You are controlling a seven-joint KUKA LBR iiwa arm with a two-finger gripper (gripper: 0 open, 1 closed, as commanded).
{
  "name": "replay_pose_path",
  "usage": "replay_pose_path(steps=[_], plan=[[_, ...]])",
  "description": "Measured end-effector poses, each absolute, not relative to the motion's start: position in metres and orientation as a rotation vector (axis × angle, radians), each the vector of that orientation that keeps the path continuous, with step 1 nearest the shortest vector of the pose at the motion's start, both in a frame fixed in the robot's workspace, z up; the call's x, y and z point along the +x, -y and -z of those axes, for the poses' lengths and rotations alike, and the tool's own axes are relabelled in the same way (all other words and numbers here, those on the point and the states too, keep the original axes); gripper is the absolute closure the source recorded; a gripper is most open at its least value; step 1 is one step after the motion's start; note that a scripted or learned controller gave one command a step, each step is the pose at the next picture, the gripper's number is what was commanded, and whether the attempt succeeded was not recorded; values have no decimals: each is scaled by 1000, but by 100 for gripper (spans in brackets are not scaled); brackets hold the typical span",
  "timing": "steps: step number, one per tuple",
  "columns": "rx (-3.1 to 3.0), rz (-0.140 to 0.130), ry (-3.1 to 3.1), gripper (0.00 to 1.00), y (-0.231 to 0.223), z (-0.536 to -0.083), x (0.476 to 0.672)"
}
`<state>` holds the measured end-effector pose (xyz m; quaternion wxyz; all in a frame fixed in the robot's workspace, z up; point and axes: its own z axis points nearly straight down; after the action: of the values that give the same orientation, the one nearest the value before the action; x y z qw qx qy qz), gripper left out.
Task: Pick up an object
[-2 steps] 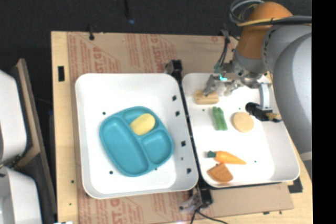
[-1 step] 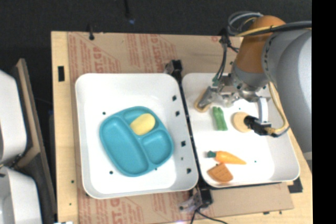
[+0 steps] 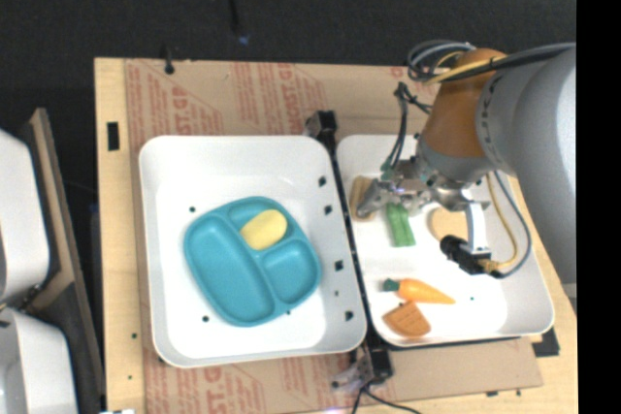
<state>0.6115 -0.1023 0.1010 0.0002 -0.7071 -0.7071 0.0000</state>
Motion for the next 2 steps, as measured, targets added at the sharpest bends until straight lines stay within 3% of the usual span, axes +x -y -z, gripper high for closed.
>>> replay_pose_path(steps=[1, 2], plan=[[-2230, 1, 2218, 0, 168, -133, 606], [-2219, 0, 2222, 0, 146, -99, 649]])
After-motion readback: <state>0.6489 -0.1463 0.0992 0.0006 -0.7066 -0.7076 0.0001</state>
